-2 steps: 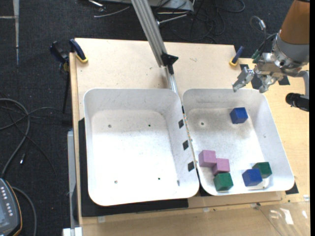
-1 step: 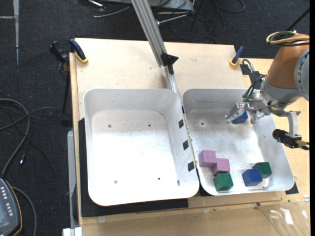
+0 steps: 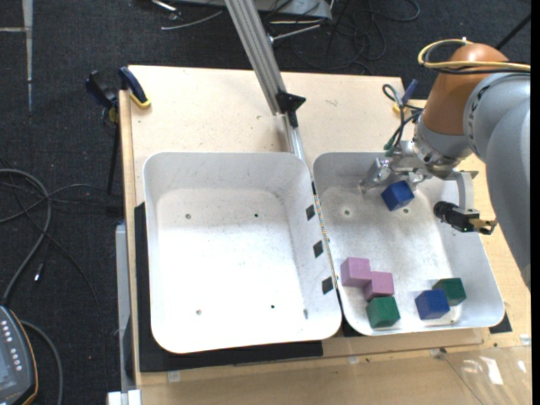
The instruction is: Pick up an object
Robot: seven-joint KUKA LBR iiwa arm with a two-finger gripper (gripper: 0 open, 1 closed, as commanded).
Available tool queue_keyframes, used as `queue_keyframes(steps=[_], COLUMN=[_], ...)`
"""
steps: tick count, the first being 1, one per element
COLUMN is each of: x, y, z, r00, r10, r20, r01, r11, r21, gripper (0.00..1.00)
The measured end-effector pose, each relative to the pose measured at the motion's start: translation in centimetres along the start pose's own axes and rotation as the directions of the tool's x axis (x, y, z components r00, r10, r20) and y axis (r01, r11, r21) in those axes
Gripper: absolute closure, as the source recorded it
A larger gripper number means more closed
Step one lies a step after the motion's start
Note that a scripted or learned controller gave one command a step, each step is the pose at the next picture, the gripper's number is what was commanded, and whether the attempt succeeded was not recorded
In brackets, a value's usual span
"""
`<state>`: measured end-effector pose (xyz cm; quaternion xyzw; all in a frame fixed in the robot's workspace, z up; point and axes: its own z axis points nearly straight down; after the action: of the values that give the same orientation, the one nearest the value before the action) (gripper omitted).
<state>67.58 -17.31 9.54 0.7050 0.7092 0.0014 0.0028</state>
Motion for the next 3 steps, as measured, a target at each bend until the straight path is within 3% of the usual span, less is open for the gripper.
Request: queue_keyframes(steps=[1,2,3], x=[4.8,4.6,12.6], y=[-4.0,-3.9,-2.2], z=[-0.1,-1.1,-10.6], r00=[1.0,1.0,1.0], r10=[0.001,0.006,-0.004], r20=[-0.003,-0.002,-0.004], r01=[-0.001,-0.006,0.004], r11=[1.0,1.0,1.0], r21=[0.009,0.004,-0.003], gripper=[0.0,1.0,1.0])
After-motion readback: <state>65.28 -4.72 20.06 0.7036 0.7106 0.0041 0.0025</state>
